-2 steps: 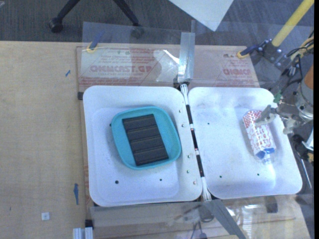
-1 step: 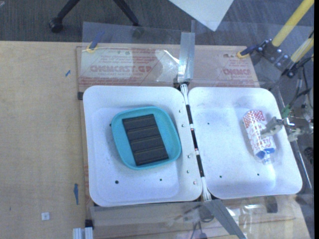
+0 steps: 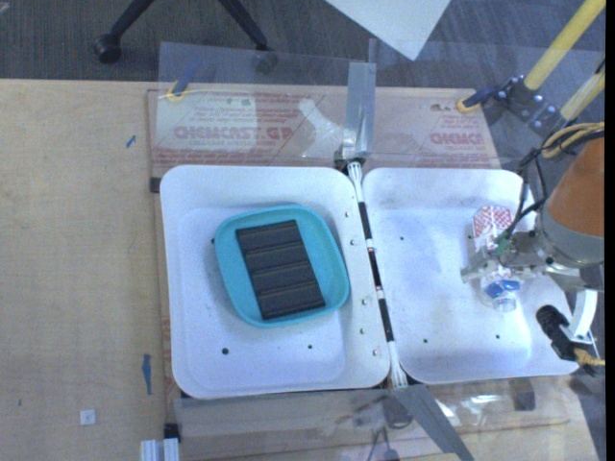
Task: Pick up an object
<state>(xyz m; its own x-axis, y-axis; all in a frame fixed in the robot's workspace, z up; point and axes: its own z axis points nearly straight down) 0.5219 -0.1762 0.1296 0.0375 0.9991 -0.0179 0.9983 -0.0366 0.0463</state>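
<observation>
The gripper [image 3: 493, 269] hangs low over the right bin [image 3: 432, 344], toward that bin's three o'clock side; whether it is open or closed cannot be told. Touching it at twelve o'clock lies a red-and-white packet [image 3: 491, 221], and a small blue-and-clear object [image 3: 501, 294] sits just at its six o'clock. In the left bin [image 3: 192, 353] — well apart — a teal tray [image 3: 231, 257] carries a dark ridged block [image 3: 280, 268].

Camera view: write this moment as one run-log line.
arm: over right bin | gripper: beside red-white packet | left bin: teal tray
</observation>
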